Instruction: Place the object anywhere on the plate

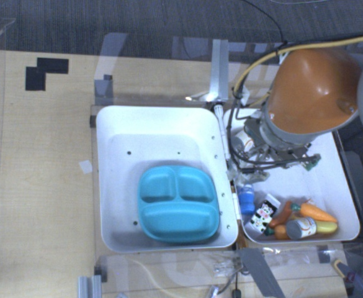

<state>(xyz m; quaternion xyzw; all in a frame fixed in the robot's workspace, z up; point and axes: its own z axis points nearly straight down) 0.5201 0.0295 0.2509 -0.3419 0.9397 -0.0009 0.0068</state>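
- The plate point(179, 203) is sitting in the left bin point(116, 166), toward that bin's near edge; it is blue, with 3 compartments, 2 small ones at the back and 1 long one at the front.
- Nothing is resting on the plate.
- The arm point(311, 92) is hanging over the right bin point(349, 222), to the right of the plate and farther back, its orange band hiding most of the wrist.
- The gripper point(255, 166) is reaching down just right of the wall between the 2 bins; cables and the wrist are covering it, so I cannot tell how the jaws are standing or whether anything is between them.
- The objects are lying in the right bin's near end, right of the plate: a blue bottle point(247, 200) closest to the plate, just past the dividing wall.
- A black and white toy point(264, 215) is lying just right of the bottle.
- A carrot point(318, 213) is lying farthest from the plate, with a grey can point(300, 228) touching its near side.
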